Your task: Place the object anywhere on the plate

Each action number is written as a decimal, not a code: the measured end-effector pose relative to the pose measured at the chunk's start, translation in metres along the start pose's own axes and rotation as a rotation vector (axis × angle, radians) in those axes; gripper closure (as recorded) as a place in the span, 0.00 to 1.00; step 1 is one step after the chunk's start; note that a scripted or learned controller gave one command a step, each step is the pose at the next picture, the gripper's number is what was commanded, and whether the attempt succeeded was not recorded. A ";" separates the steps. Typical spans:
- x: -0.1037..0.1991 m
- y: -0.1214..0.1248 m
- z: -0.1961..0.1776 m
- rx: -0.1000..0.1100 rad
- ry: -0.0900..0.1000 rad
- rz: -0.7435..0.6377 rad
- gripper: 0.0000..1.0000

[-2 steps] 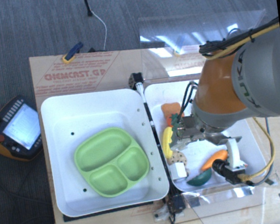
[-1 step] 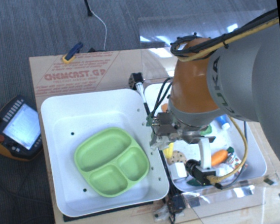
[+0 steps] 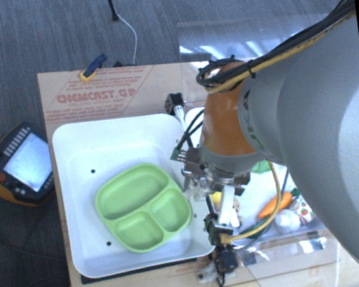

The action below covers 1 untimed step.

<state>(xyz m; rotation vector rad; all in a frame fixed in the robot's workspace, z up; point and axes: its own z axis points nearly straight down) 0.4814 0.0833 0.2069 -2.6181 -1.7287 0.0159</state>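
Camera view, one slanted look down on the bench. Left bin (image 3: 73, 186): shallow, white, holding a green plate (image 3: 142, 207) with three sections, one long and two smaller; nothing lies on the plate. Right bin (image 3: 290, 233): largely covered by the arm (image 3: 230, 126), grey with an orange band, which reaches in from the right and stands over the wall between the two bins. Contents seen in the right bin: an orange carrot (image 3: 276, 204), lying tilted; something pale and rounded just beside it (image 3: 285, 221); a scrap of green (image 3: 260, 167) near the wrist (too little shows to name either).

Claw (image 3: 217, 201): below the wrist, close to the plate's right edge, above the dividing wall. A small yellow piece (image 3: 217, 198) sits at its tip. Whether the fingers are wide, narrow or closed on that piece cannot be told from here, since the wrist hides them.

Step in hand, as a judgement: the carry from the right bin towards the plate, or the pick itself; the plate bears nothing yet, so the placing is not done. If the yellow piece is the object and is truly held, the next move calls for a short shift leftward over any section, then a lowering and release. If not, a fresh grasp in the right bin comes first.
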 end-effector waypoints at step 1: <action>0.000 0.000 0.000 -0.001 0.000 0.001 0.00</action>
